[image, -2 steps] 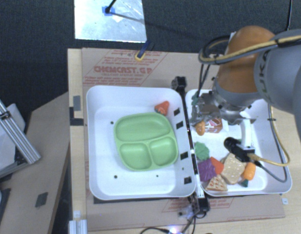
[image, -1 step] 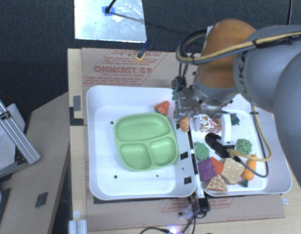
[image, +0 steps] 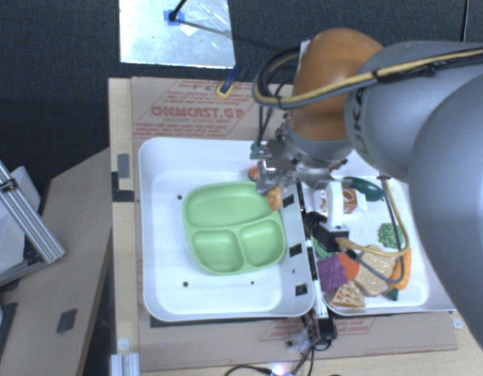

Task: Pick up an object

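My gripper (image: 266,175) hangs over the right end of the left bin (image: 159,210), just above the upper right corner of a green divided plate (image: 233,229). A small orange piece (image: 274,198) sits right under the gripper at the plate's rim; whether it is held or merely lying there I cannot tell. The right bin (image: 419,294) holds several toy foods: a purple piece (image: 332,272), a yellow wedge (image: 348,295), a green cluster (image: 390,235) and a white and red item (image: 340,201). The arm's wrist hides much of that bin's far side.
The raised double wall (image: 297,249) between the two bins runs just right of the gripper. A cardboard sheet (image: 194,108) lies under the bins, and a shiny plate (image: 177,20) sits beyond it. A metal frame (image: 22,218) stands at the left.
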You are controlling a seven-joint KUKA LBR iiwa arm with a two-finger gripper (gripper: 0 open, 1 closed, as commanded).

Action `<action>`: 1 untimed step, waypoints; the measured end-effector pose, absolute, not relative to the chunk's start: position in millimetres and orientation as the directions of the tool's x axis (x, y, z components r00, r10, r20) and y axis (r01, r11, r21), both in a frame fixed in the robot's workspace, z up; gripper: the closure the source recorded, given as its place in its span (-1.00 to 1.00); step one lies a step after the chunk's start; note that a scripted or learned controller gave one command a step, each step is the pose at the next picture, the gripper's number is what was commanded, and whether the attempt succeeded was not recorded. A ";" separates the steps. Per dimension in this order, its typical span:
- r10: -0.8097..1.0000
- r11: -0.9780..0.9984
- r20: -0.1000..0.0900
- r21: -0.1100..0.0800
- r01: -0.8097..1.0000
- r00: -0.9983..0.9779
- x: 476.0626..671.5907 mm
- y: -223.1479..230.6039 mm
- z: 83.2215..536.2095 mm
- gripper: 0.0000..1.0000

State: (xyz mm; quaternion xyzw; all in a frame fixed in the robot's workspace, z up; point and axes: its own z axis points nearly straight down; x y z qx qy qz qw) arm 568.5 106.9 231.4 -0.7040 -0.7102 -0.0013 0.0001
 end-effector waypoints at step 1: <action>1.000 0.000 -0.001 -0.001 1.000 0.000 570.9 96.2 214.7 1.00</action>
